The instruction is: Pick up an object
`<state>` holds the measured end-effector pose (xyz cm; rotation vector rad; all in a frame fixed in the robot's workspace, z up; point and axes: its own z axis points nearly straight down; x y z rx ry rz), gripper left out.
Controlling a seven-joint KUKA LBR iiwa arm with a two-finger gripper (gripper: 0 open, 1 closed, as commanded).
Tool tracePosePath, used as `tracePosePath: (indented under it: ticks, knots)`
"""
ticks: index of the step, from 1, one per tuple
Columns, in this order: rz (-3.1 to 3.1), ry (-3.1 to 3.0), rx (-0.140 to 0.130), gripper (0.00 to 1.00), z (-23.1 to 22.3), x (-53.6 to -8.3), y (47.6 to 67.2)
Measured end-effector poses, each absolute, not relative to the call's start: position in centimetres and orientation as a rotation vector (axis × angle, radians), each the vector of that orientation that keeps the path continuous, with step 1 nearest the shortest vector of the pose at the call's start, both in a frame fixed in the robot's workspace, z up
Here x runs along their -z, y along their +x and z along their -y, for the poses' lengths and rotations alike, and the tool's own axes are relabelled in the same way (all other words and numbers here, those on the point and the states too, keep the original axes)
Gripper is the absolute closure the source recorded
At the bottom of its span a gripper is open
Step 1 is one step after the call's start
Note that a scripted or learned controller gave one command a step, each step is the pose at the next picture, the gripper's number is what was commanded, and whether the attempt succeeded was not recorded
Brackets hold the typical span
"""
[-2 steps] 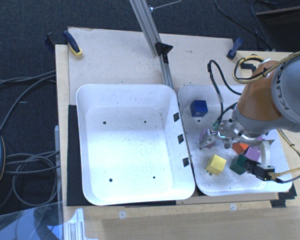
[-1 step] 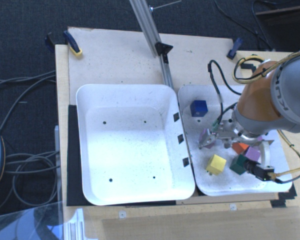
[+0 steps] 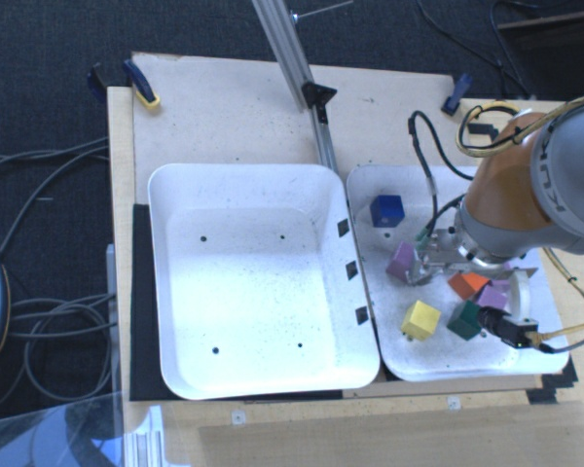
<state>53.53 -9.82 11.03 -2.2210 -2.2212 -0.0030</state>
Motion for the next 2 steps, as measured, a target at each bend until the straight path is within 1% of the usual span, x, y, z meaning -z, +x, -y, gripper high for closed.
tracePosePath:
  ticks: [1, 2]
  knots:
    - [2.226, -2.223, 0.005, 1.0, 9.5, -16.0, 52.8]
    - [2.227, -2.223, 0.007, 1.0, 9.5, -20.4, 53.0]
